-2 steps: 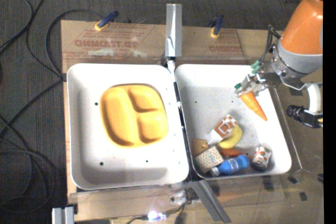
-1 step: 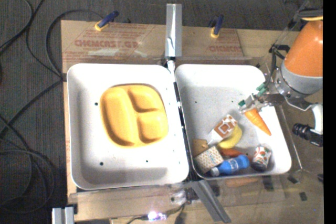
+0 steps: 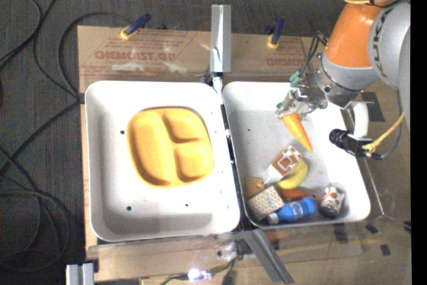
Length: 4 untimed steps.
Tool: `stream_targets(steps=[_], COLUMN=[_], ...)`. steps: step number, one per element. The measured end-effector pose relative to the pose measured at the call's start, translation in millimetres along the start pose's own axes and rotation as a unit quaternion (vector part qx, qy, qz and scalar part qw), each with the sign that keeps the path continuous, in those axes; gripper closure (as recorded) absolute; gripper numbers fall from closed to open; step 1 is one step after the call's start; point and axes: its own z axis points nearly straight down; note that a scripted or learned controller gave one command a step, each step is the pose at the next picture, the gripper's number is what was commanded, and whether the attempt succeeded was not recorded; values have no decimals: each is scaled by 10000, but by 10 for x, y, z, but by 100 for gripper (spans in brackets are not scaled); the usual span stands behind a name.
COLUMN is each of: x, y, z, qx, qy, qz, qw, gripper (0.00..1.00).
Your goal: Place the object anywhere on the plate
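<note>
Toward the upper right of the frame, the tool [image 3: 297, 105] hung over the right bin [image 3: 257, 113] with an orange carrot [image 3: 299, 130] clamped between its fingers, tip slanting down and right. Left of centre, the yellow divided plate [image 3: 171, 145] lay in the left bin [image 3: 107, 210]. Along the right bin's lower edge sat a banana [image 3: 297, 174], a carton [image 3: 285, 161] and a blue bottle [image 3: 293, 211].

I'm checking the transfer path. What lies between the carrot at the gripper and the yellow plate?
The carrot hangs at the gripper over the right bin. Only the bins' adjoining rims lie between it and the plate.
</note>
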Motion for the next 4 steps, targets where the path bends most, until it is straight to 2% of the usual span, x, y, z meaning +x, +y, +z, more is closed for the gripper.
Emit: stream_targets(steps=[1,2,3,4], x=[523,1258,1951,1951], y=[-172,-245,-211,-210], z=[156,289,291,289], qx=[12,15,11,9], qy=[4,-1,-9,-10], qz=[679,978,959,960], qw=[9977,9952,9954,9954], gripper=[100,100,100,0])
